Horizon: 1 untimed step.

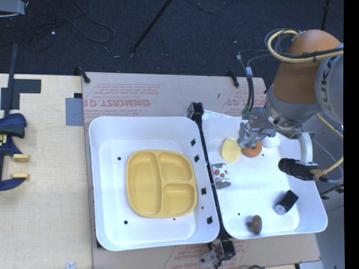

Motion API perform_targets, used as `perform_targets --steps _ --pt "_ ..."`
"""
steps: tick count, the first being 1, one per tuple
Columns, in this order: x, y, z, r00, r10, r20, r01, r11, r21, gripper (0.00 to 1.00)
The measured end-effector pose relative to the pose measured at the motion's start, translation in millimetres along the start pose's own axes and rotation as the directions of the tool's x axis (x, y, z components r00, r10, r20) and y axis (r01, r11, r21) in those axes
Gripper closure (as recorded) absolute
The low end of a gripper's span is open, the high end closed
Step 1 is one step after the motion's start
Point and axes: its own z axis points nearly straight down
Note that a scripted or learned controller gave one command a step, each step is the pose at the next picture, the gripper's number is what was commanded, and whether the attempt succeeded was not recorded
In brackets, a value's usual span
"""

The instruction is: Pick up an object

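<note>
On the worktop [50, 217], the left bin [106, 150] holds a yellow divided tray [161, 182]. In the right bin [263, 184], a small patterned can [220, 175] lies by the dividing wall, with a pale yellow disc [230, 149] behind it. The claw [251, 138] sits directly over an orange object [252, 151] just beside the disc; I cannot tell whether it is wide or narrow. Toward the front lie a brown lump [255, 223] and a black piece [287, 201].
</note>
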Motion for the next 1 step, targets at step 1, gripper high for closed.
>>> perform_targets --steps 1 --pt "61.2 -4.7 0.1 1.000 -0.001 0.000 0.001 1.000 0.000 1.00"
